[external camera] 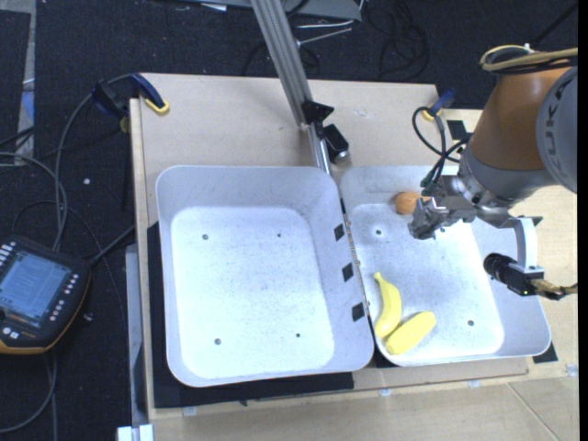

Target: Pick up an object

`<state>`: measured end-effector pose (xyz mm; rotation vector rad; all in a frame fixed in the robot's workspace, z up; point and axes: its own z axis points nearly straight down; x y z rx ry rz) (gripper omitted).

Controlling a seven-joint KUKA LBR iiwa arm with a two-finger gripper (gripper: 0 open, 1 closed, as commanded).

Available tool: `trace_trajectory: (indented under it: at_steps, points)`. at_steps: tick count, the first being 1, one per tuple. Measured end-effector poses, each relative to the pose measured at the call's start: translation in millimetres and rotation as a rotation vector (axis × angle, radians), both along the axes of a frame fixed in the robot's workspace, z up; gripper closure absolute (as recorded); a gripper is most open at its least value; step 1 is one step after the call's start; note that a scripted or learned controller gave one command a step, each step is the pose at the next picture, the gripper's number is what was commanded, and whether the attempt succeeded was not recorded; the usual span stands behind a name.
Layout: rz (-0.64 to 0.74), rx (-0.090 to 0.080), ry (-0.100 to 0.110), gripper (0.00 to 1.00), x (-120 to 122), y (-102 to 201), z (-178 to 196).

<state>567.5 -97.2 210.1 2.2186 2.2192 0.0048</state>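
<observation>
Small round orange ball (405, 202) sits just left of the gripper (424, 228), whose grip I can't tell.

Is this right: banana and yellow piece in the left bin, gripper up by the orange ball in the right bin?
Not quite. The camera view shows the banana and yellow piece in the right bin, not the left. The gripper is by the orange ball there.

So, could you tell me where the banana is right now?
The banana lies in the right bin, near its left wall, touching a yellow lemon-like object at its lower end.
</observation>
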Motion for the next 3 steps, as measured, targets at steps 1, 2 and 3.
trace_trajectory:
  at_steps: [1, 2, 3]
  points:
    - [0.0, 0.0, 0.005, 1.0, 0, 0, 5]
    - [0.004, 0.001, 0.005, 1.0, -1, 49, 0]
    - [0.005, 0.002, 0.006, 1.0, -12, 102, -3]
